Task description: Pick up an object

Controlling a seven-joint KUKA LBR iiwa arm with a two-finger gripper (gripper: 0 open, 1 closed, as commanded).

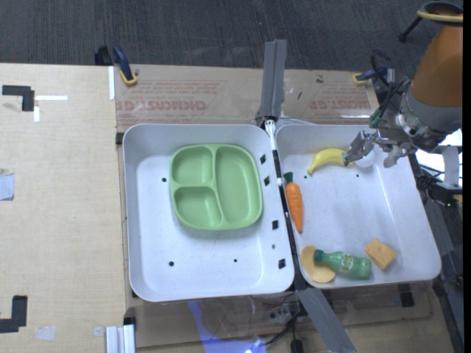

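In the right bin (401, 204) a yellow banana (326, 158) lies near the far wall. An orange carrot (294, 205) rests along the left wall. A green bottle (346, 264) lies on its side at the front, touching a flat yellow round piece (316, 268). A tan block (380, 254) sits at the front right. My gripper (373, 156) hangs at the bin's far right, just right of the banana's end, open with nothing between its fingers.
The left bin (147, 234) holds a green divided plate (217, 187). A grey divider post (273, 79) stands at the back between the two bins. Bare white floor shows in the middle of the right bin.
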